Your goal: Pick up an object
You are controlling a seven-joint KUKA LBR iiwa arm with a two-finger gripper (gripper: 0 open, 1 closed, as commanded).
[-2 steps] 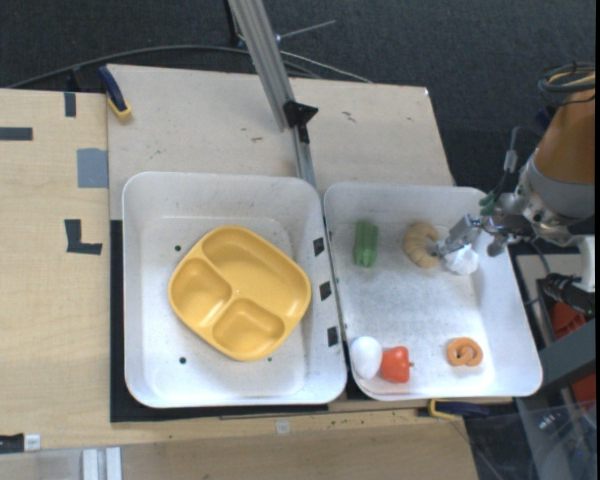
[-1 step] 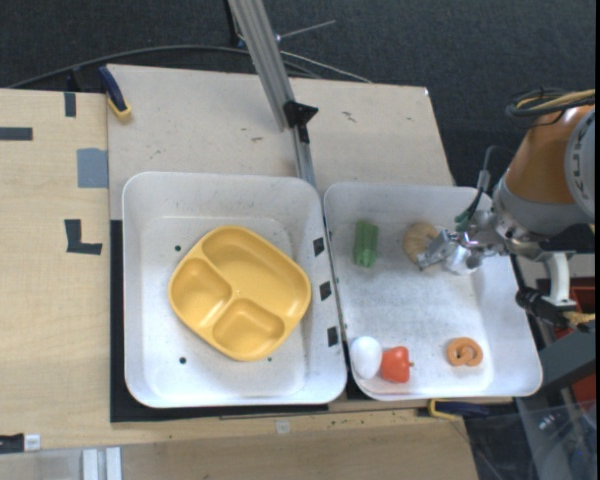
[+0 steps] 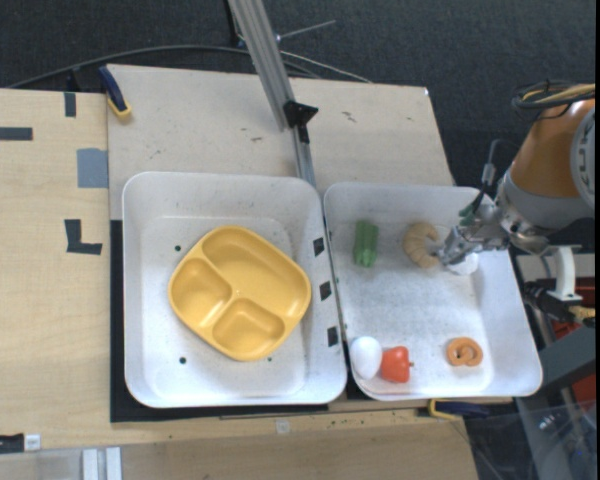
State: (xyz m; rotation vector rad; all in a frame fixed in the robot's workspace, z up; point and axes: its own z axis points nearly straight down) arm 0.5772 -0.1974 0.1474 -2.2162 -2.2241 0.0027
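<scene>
Camera view: a tan rounded object [image 3: 418,242] lies near the top of the right bin [image 3: 500,368], and the tool [image 3: 452,253] sits just beside it, touching its right edge; its grip can't be made out. A green piece [image 3: 366,243] lies left, a white egg [image 3: 365,354], red pepper [image 3: 396,364] and orange ring [image 3: 465,353] below. Left bin [image 3: 140,298] holds a yellow tray [image 3: 240,292]

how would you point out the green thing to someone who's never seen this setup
Find the right-hand white bin of the two on the bench, not the one holding the yellow divided plate. Look near its upper left corner, close to the wall shared with the other bin. The green block stands there alone, left of the tan round item by the claw, and it's the only green thing there.
</scene>
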